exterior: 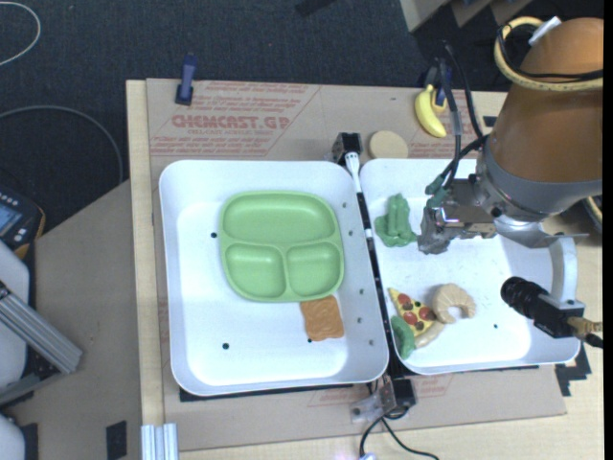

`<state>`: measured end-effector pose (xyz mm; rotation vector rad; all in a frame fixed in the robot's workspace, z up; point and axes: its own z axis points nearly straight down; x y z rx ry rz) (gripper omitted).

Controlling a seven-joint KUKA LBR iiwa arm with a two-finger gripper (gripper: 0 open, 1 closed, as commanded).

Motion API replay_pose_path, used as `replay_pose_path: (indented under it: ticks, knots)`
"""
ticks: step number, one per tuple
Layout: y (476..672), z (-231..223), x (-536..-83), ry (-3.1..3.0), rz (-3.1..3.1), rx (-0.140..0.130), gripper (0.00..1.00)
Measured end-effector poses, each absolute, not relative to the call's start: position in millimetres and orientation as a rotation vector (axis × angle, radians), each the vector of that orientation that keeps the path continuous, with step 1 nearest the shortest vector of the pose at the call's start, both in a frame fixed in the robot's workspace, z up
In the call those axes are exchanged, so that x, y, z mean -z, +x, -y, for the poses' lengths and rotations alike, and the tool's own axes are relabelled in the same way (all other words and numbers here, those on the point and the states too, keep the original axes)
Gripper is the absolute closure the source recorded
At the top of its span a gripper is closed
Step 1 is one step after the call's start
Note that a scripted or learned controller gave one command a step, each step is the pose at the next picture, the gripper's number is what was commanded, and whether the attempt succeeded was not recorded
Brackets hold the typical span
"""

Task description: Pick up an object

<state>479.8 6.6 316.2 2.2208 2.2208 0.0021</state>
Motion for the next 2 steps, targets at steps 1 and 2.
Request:
replay_pose_path:
  ticks: [1,2]
  knots:
    - [478.4,-71.2,-288.2,2.219,-2.233,0.005,1.00]
    - [480.9,-45.9,-441.0,2.213,-2.211,-0.025,1.00]
